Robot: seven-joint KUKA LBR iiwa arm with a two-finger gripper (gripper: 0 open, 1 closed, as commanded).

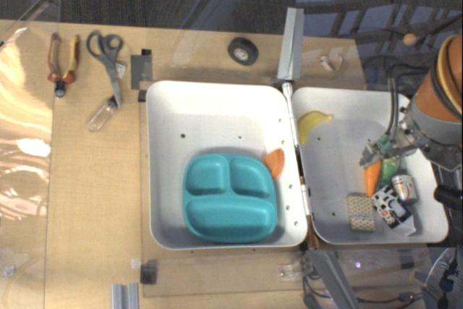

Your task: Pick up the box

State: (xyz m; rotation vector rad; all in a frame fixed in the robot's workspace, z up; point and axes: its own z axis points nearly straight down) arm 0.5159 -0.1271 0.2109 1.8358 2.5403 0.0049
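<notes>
The box [394,207] lies in the near right corner of the right bin [340,224]. It looks small, light and stiff, so pinching its two long sides should work. A can [403,187] touches the box, and a carrot [372,177] and a green thing [389,169] lie just past it, so they crowd it. A patterned block [360,212] sits to its left. The tool [376,150] hangs above the carrot; I cannot tell its state.
</notes>
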